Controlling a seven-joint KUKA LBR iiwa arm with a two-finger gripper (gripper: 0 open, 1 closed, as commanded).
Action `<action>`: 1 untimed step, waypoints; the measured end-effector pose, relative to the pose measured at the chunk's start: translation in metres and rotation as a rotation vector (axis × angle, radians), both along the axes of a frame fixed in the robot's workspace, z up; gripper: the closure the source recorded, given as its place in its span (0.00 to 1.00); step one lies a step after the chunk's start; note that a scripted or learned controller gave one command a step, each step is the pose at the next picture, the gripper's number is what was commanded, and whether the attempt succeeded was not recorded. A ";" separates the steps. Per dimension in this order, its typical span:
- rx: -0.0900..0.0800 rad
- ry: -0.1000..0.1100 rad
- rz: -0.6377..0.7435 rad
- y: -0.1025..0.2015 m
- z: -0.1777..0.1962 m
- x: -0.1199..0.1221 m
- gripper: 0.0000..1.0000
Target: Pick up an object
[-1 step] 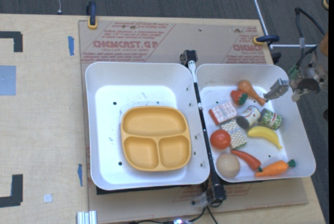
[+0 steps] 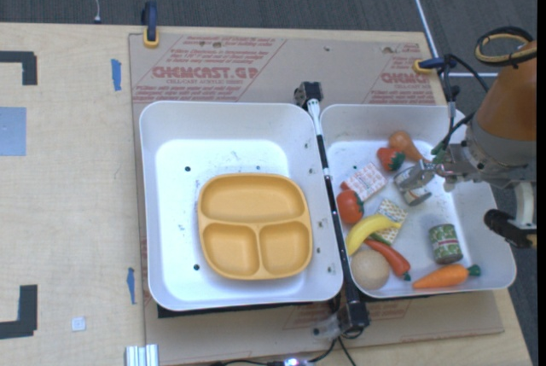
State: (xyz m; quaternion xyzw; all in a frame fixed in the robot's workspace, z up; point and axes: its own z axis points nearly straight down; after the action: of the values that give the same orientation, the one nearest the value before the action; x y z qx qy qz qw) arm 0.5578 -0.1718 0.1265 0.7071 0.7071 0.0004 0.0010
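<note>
The word "CHEMCAST" is printed in red on the brown protective sheet point(image 2: 281, 66) laid under the two bins, and it is seen upside down from the camera. It is followed by letters that look like "GP", though this cannot be read with certainty. The same red print is repeated at the sheet's upper right corner, partly cut off by the right bin point(image 2: 503, 266). Smaller red lines are printed above and below each word, but they are too fine to be read. A label is carried by the small green can point(image 2: 444, 242), and print by the small packet point(image 2: 367, 181); neither is legible.
</note>
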 end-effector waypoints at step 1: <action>0.000 -0.006 -0.001 0.036 -0.033 -0.030 0.00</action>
State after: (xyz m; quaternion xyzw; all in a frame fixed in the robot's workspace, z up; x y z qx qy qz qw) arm 0.5279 -0.1357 0.0939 0.7075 0.7067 0.0023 0.0032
